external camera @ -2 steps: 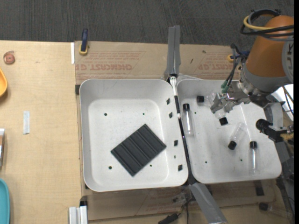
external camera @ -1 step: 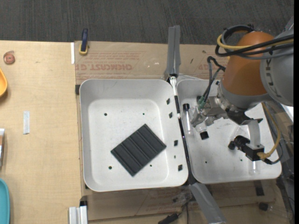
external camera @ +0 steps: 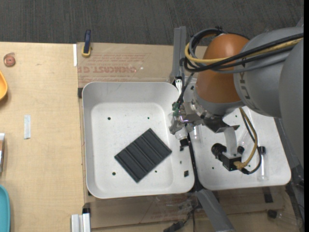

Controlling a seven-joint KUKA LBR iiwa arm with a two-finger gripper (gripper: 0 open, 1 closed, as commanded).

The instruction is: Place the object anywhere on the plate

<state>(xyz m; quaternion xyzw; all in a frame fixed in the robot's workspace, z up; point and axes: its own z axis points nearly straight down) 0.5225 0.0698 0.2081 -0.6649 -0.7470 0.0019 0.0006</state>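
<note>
A sheet of brown cardboard (external camera: 118, 64) with red print is lying on the desk (external camera: 38, 129), extending behind the left bin (external camera: 96, 178). A blue-and-yellow clamp (external camera: 87, 42) is sitting at the cardboard's top left corner. A small round pinkish item (external camera: 9, 60) is resting on the desk near its left edge, and an orange object (external camera: 2, 88) is showing partly just below it. A small pale strip (external camera: 27, 127) is lying well apart from the left bin. A teal object (external camera: 4, 209) is occupying the lower left corner. Dark carpet (external camera: 120, 8) is lying beyond the desk.
</note>
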